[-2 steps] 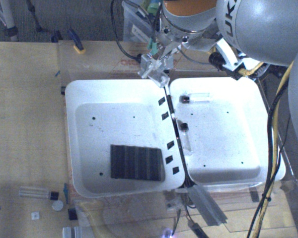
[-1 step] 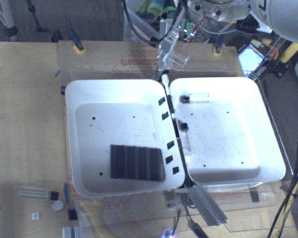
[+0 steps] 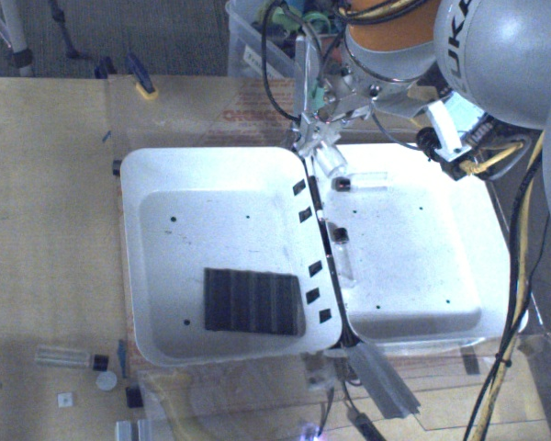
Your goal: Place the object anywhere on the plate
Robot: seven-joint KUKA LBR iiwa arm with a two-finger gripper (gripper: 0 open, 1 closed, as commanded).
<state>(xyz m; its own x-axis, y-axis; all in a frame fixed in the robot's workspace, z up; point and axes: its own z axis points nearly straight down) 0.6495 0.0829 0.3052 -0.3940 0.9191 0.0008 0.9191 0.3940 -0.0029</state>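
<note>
The plate is a dark ribbed rectangle lying flat in the front part of the left bin. Two small clear pieces with dark ends lie in the right bin. One clear piece is at the back left, the other lies close to the divider, a little nearer the front. My gripper hangs over the back end of the divider between the bins, just above and left of the rear clear piece. Nothing can be seen held in it.
A clear tub of mixed colourful items stands behind the bins. Black markers run along the divider. Small loose parts lie on the bench at the front left. Cables hang down the right side.
</note>
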